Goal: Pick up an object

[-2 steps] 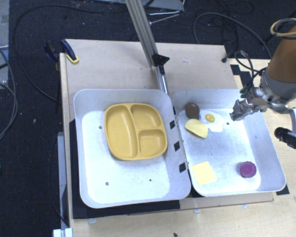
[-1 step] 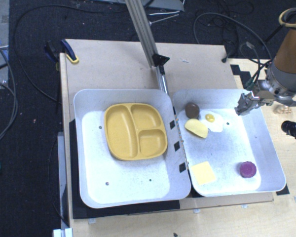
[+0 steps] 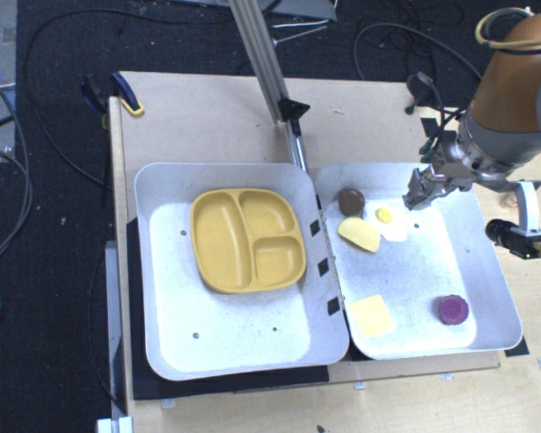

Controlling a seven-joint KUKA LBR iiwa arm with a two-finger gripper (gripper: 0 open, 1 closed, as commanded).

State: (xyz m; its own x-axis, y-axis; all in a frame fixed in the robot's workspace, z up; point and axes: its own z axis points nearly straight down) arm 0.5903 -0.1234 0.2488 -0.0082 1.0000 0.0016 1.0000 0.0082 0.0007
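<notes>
Gripper (image 3: 421, 190) hangs over the upper right part of the right bin (image 3: 487, 269), just right of the fried egg (image 3: 389, 223); whether it is spread or pressed together cannot be told from this slant, and nothing shows between its tips. Its dark tip sits close above the bin floor, apart from the egg's white edge.

Taking the fried egg as the landmark and going left to right: far to its left, in the left bin (image 3: 162, 269), lies a yellow divided plate (image 3: 249, 240), with bare white floor all round it, widest below and to the left. The two bins meet along a raised seam left of the egg. Just left and above the egg sits a brown round piece (image 3: 350, 202); just left and below, nearly touching the egg, lies a pale yellow wedge (image 3: 359, 234). Well below the egg, a yellow square slice (image 3: 371, 315) rests by the bin's lower left corner. Down and right of the egg, a purple round piece (image 3: 452, 309) stands alone, with open floor between it and the egg. Right of the egg, the grey arm (image 3: 514, 106) crosses the bin's right rim.
</notes>
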